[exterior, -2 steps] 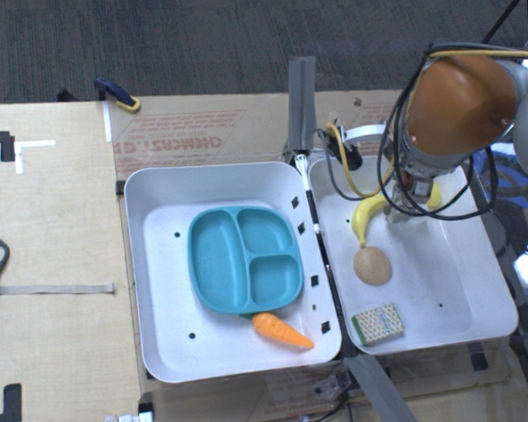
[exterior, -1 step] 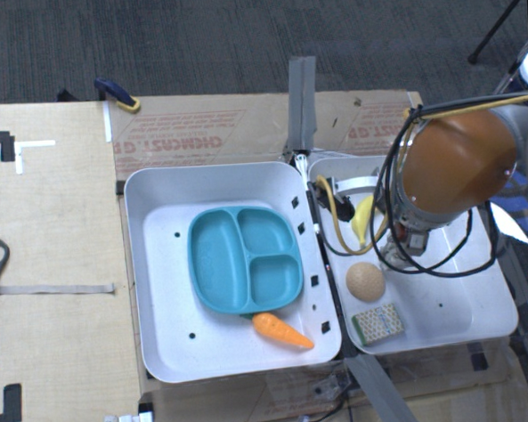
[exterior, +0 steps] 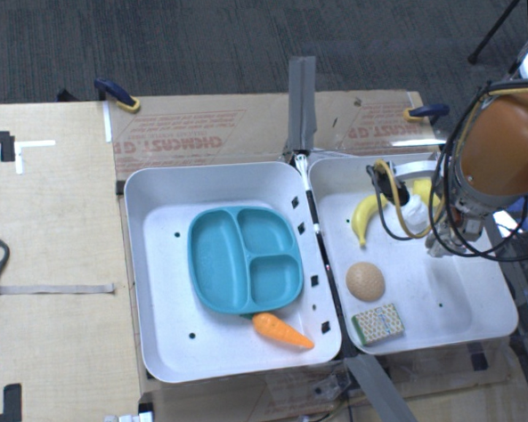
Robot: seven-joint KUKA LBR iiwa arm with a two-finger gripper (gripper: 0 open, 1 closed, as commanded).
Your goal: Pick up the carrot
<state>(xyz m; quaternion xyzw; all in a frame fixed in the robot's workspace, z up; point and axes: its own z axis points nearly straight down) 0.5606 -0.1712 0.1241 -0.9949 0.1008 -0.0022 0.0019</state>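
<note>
Carrot (exterior: 283, 331) lies in left bin (exterior: 152, 284) beside teal tray (exterior: 245, 258).

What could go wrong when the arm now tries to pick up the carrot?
1. The carrot lies in the left bin, touching the front edge of the teal divided plate; the fingers may hit or push the plate.
2. The arm is over the right bin, above the banana, so it must cross the divider between the bins and might catch on it.
</note>
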